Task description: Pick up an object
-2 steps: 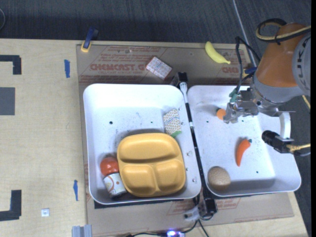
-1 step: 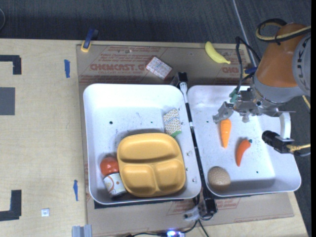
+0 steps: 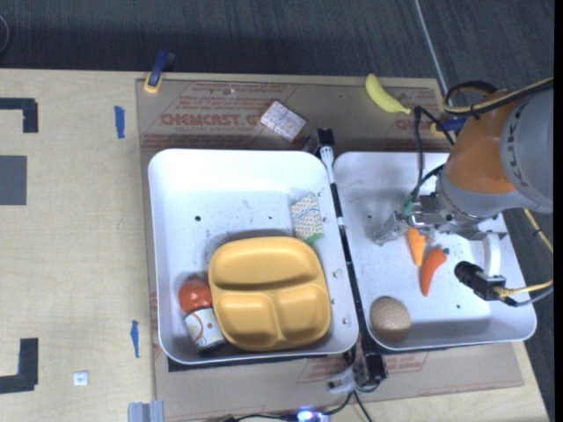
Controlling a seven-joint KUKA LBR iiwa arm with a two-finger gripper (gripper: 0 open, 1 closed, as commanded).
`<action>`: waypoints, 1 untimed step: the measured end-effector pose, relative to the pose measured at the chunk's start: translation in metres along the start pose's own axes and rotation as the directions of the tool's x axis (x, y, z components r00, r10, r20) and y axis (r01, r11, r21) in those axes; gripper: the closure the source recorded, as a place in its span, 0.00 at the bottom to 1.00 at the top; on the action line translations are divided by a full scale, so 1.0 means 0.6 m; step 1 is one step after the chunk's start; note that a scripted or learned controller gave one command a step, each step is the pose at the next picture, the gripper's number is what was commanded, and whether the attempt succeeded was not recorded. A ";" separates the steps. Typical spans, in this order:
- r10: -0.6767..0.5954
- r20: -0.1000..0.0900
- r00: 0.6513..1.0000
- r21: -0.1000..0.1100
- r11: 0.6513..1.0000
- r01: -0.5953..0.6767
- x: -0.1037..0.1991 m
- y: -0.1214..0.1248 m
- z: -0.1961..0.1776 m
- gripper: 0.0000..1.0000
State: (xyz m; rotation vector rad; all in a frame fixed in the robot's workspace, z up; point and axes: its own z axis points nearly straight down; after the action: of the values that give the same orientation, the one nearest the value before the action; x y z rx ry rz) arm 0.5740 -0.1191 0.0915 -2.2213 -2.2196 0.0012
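- My gripper (image 3: 420,222) sits low over the right bin (image 3: 519,328). I take that as a descent for a pick. The wrist body hides the business end from this camera, so I cannot tell whether it is wide, narrow, or holding anything.
- The likeliest target is the orange carrot (image 3: 428,271), just below the gripper on the bin floor. It is tapered, bright orange, lying flat, with its point away from the tool. It looks small and smooth, so I judge it may roll or slip from a poor grasp.
- A smaller orange piece (image 3: 413,245) lies against the gripper's lower edge, beside the carrot. I cannot tell whether the two are joined.
- Further below the gripper, near the bin's front edge, rests a brown rounded lump (image 3: 390,316). It is well apart from the carrot, so it should not get in the way.
- Across the divider, to the gripper's far side, the left bin (image 3: 167,236) holds a yellow compartment tray (image 3: 268,290), a patterned packet (image 3: 306,216) and a red-and-white can (image 3: 200,313). They are crowded together, which I think makes them harder picks.
- Beyond the bins, above the gripper, a yellow banana (image 3: 384,96) lies on the cardboard, outside the working area.
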 end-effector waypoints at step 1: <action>0.000 0.001 1.000 -0.003 1.000 0.000 0.000 0.002 -0.018 1.00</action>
State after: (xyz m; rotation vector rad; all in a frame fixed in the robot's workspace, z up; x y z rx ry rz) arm 0.5750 -0.1190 0.1020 -2.2230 -2.2215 -0.0013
